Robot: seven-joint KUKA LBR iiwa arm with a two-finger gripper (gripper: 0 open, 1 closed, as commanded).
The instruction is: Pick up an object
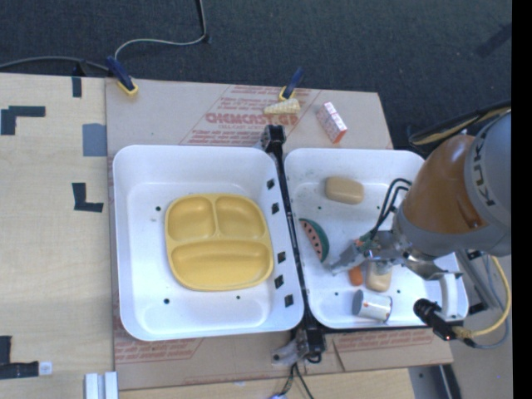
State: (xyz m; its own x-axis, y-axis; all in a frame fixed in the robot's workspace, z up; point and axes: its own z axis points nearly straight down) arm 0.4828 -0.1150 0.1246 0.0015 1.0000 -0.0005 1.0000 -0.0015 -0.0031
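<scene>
My gripper is low inside the right bin, near its middle. Just left of it lies a watermelon slice toy. A small orange piece and a tan block lie right below it, close enough that touching cannot be judged. A grey-white cylinder rests near the bin's front wall. A tan bread-like lump sits toward the back, apart from the gripper. The arm's orange band covers the bin's right side.
The left bin holds a yellow divided plate. Behind the bins, on the cardboard, lie a small pink box and a yellow clamp. Black clips run along the wall between the bins.
</scene>
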